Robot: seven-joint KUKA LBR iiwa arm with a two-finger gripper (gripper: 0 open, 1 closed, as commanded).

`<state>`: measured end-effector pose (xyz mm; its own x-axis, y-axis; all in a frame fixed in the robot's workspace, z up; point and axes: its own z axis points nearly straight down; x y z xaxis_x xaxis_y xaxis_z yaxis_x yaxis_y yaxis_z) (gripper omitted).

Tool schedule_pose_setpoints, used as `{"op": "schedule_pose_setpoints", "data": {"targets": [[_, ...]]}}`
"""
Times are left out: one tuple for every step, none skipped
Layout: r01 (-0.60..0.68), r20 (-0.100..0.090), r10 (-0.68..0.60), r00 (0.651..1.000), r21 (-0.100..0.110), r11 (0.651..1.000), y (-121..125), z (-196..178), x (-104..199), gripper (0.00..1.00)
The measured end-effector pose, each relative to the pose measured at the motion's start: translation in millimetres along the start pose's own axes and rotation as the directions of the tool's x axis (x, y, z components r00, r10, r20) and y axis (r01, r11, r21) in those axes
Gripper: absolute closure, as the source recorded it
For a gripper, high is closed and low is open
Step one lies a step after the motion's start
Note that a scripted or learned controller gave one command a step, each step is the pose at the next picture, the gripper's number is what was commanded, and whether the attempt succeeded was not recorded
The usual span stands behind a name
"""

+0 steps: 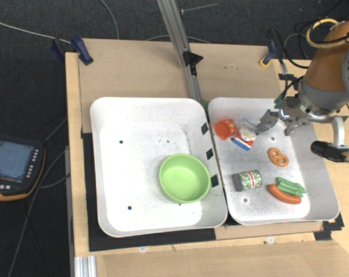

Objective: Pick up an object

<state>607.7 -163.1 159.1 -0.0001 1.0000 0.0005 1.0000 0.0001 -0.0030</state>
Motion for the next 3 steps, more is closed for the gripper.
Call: {"op": "schedule_pose_setpoints", "data": {"targets": [[0.000,-0.001,0.000,1.000,0.002,1.000,-5,54,10,0.00],[0.000,0.001,0.000,1.000,-0.005,1.000,-4,40,9,1.00],[0.001,0.001,-0.001,1.000,-0.008,1.000,2,-4,12,1.00]]}}
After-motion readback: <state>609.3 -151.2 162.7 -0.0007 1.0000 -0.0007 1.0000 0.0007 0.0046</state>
